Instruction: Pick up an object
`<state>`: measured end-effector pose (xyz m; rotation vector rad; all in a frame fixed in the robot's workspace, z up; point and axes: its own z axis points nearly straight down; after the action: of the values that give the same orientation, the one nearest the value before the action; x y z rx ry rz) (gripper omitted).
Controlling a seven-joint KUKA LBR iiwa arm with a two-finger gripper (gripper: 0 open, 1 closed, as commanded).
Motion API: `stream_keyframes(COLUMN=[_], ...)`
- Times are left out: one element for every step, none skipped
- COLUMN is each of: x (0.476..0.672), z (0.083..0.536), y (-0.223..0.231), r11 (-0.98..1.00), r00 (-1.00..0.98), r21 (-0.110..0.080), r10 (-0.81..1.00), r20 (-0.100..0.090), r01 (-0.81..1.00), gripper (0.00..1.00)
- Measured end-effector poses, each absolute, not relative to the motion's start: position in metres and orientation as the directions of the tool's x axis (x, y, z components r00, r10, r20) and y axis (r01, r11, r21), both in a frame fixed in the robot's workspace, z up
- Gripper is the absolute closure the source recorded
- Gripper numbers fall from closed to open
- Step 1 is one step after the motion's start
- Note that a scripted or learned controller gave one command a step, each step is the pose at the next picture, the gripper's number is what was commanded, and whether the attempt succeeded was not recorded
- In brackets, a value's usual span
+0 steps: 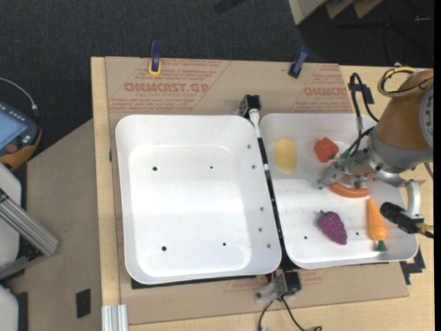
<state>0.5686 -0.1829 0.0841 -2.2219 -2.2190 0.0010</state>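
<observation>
The right bin (303, 250) holds several small objects. A pale yellow piece (285, 154) lies near its left wall and a red piece (326, 148) beside it. A purple grape bunch (333, 227) rests near the front, with an orange carrot (376, 220) to its right. An orange curved piece (348, 189) lies mid-bin, partly hidden. My gripper (342, 172) hangs low over the right bin, directly above that orange curved piece and just below the red piece. Nothing visibly sits in it.
The left bin (131, 185) sits beside the right one, parted by a black divider (267, 178). The grey arm with its orange band (406, 119) covers the right bin's far right side. Black cables (358, 102) trail along the arm. Cardboard underlies both bins.
</observation>
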Motion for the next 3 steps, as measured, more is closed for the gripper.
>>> stream_keyframes(x=[0.569,0.562,0.475], z=[0.095,0.190,0.184], y=[-0.183,-0.057,-0.010], r11=[-0.001,0.010,0.004], r00=[0.001,-0.010,-0.004], r21=[0.002,0.008,-0.010], r10=[1.000,1.000,1.000], r20=[-0.001,0.003,0.004], r01=[1.000,1.000,1.000], gripper=[1.00,1.00,1.00])
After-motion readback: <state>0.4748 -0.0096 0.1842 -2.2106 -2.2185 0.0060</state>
